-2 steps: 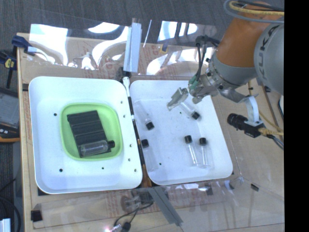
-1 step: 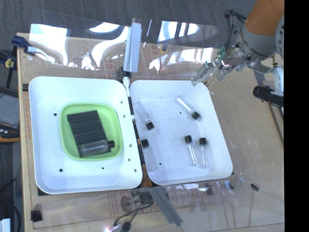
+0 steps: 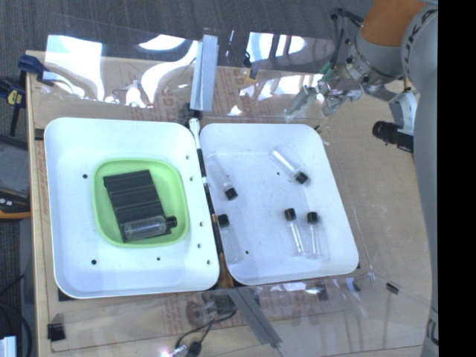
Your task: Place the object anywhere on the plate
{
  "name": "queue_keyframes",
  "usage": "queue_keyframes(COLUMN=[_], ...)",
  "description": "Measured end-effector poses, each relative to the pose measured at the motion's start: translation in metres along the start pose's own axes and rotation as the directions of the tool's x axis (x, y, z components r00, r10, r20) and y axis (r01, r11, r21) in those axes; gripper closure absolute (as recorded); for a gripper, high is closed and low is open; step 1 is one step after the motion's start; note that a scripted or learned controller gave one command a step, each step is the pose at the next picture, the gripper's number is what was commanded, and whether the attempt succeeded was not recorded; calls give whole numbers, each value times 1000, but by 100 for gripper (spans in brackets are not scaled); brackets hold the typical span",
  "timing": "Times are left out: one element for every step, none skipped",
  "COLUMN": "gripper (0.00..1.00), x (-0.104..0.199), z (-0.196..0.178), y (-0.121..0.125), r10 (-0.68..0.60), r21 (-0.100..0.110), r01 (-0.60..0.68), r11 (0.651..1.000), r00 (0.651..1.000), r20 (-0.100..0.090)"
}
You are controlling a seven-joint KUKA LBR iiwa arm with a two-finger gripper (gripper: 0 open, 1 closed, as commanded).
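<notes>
Vial (image 3: 146,227) with a black cap lies on its side on the green plate (image 3: 172,178), at the plate's near edge, just in front of a dark ribbed block (image 3: 132,190) and touching it or nearly so. Its long axis runs roughly left to right, the cap pointing right and slightly away. The plate sits in the left bin (image 3: 67,259), with bare white floor around it on every side, widest along the near edge.

In the right bin (image 3: 335,251) five more vials lie loose. Two of them (image 3: 305,233) rest side by side near the near right corner, caps pointing away. One (image 3: 219,219) lies close against the left wall, another (image 3: 223,184) further back by the same wall, and one (image 3: 288,166) towards the far right, cap pointing near and right. The middle of this bin's floor is open.

Beyond the bins, over the counter (image 3: 372,199) past the right bin's far right corner, hangs the claw (image 3: 327,94) under the grey arm with its orange band (image 3: 394,10). Nothing is seen between its fingers; I cannot tell whether it is released or clenched
</notes>
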State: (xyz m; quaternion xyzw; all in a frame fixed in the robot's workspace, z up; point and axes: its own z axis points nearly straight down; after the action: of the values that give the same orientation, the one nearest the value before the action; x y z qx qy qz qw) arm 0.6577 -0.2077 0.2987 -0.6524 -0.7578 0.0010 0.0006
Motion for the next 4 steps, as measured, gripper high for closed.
queue_keyframes(gripper=[0,0,0,0], x=[0,0,-2,-1], z=[25,39,1,27], y=[0,0,-1,-1], r10=[18,23,56,104], r21=[1,1,-2,1], r01=[-18,-23,-56,-104], r11=[1000,1000,998,995], r00=[1000,1000,998,995], r20=[-1,-2,-1,-1])
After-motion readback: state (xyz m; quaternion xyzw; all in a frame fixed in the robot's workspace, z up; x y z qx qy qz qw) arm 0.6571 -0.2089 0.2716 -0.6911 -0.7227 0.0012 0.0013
